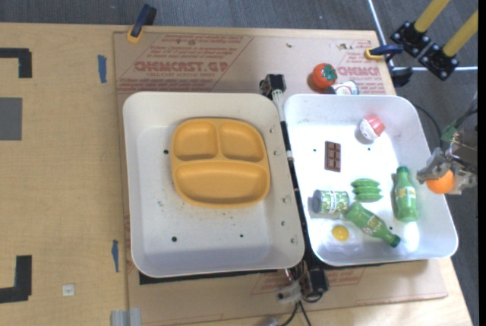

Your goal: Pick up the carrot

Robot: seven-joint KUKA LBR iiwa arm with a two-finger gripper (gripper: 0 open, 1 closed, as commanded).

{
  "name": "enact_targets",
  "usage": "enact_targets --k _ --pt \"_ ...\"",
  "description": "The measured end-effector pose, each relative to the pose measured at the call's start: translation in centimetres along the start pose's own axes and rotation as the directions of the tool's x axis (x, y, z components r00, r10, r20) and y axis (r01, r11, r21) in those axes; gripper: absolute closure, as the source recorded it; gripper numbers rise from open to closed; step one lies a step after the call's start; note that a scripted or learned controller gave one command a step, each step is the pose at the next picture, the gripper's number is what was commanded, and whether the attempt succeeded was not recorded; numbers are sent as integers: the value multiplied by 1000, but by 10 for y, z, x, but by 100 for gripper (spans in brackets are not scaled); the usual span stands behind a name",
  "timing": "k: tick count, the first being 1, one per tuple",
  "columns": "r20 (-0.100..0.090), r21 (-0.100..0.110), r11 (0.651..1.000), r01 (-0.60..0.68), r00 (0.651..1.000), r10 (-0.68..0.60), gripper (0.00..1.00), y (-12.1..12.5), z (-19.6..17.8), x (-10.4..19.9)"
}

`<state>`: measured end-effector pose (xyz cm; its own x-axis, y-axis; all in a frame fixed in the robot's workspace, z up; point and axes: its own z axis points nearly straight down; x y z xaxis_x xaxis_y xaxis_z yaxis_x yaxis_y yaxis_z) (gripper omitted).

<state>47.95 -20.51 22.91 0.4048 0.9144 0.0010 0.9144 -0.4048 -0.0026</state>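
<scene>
At the right rim of the right bin [437,199], just outside its wall, the carrot [440,181] shows as a small orange lump pinched between the fingers of my gripper [443,177], which is pressed in on it from both sides. It hangs beyond the bin's edge rather than lying on the floor, so I judge it lifted clear, with the grip being what keeps it up. Nearest it, inside the bin, stands a green bottle [405,195], then a second green bottle [371,224] lying aslant, a green can [329,202], a green pod-like toy [366,188], a yellow piece [341,233] and a brown chocolate bar [332,156]. None touches the carrot. Left of them the yellow divided plate [220,162] sits in the left bin [144,241].
</scene>
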Motion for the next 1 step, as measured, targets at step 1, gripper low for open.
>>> enact_targets --k 1 --pt "0 -2 992 -129 992 129 100 2 6 -5"
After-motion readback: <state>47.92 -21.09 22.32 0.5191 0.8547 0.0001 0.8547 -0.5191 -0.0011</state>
